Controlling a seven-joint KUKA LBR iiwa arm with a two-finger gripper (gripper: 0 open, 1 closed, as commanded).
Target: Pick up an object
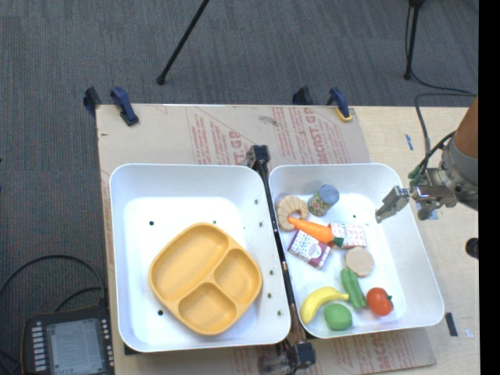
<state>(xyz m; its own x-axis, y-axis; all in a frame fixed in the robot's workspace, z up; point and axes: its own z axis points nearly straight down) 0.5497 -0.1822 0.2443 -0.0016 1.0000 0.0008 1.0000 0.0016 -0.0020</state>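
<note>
The table (312, 131) carries two shallow white bins side by side. The left bin (125, 201) holds one yellow divided plate (205, 278) with three compartments, lying flat.

The right bin (426, 287) holds all the loose items, located here relative to the orange carrot (310, 229), which lies near the bin's middle:
- A croissant (292, 208) touches the carrot's upper left end.
- A small jar with a blue lid (323, 199) stands just above the carrot.
- A pink-and-white carton (349, 234) lies just right of the carrot's green tip.
- A purple packet (309, 248) lies directly below the carrot, touching it.
- A round tan disc (360, 262) lies below and right of the carrot.
- A green cucumber (353, 289), a banana (320, 301), a green lime (338, 316) and a red tomato (379, 301) group near the bin's front edge, well below the carrot.

The pincer (391, 205) hangs over the right bin's right wall, well right of the carrot. It grips nothing; whether it stands open or closed cannot be determined.
</note>
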